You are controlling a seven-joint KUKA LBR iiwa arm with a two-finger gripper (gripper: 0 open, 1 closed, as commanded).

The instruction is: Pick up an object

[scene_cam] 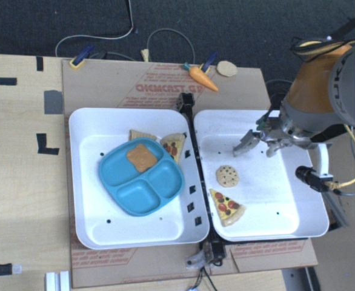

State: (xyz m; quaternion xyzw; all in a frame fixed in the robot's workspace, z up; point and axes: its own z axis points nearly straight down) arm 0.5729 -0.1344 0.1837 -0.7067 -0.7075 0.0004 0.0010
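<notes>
In the right bin (286, 223) lie a round cookie (227, 176) and, nearer the front, a pizza slice (226, 206). My gripper (259, 146) hangs over the back of that bin, up and to the right of the cookie. Its two fingers (246, 143) are spread apart and open, with nothing between them. The left bin (86, 211) holds a blue divided plate (142, 179) with a brown toast-like piece (142, 157) on it. Another pizza slice (174, 145) and a tan piece stick out from behind the plate.
A toy carrot (202, 79) and a small round beige piece (226, 69) lie on the cardboard behind the bins. Black clips sit along the divider between the bins (192, 180). Cables run across the dark floor at the back.
</notes>
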